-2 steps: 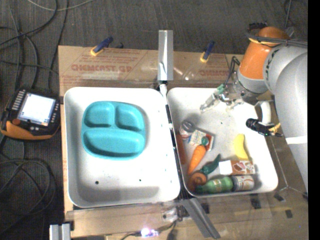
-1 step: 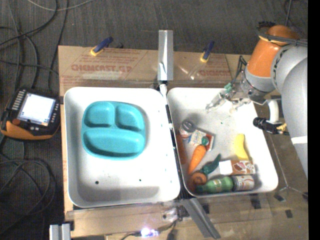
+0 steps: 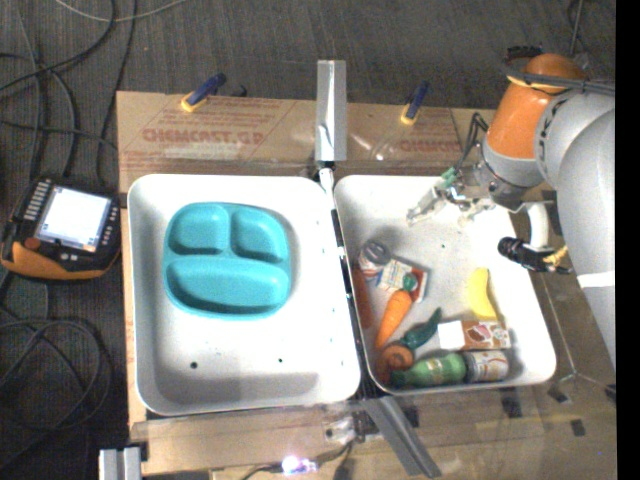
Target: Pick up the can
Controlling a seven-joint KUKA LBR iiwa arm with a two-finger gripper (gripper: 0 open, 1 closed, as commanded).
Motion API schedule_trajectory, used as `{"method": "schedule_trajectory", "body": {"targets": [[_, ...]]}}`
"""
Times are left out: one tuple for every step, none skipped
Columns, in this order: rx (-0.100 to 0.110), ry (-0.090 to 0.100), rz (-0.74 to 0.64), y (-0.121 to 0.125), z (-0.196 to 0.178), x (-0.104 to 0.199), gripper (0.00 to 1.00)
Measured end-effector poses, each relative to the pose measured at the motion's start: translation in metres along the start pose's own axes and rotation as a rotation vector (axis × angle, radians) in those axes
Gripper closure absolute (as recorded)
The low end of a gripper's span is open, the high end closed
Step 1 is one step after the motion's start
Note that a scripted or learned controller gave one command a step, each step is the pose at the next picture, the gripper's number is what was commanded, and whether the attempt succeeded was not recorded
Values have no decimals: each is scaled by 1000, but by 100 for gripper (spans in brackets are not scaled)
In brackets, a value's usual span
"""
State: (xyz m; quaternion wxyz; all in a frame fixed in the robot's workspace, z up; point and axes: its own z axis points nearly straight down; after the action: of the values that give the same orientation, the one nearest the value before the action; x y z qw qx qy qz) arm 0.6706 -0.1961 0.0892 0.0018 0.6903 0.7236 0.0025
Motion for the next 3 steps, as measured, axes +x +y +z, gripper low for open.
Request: {"method": "schedule_trajectory", "body": {"targets": [[-1, -6, 45, -49, -1, 30, 0], [-1, -7, -32, -33, 0, 7, 0], [-1, 8, -73, -30, -2, -16, 0]]}}
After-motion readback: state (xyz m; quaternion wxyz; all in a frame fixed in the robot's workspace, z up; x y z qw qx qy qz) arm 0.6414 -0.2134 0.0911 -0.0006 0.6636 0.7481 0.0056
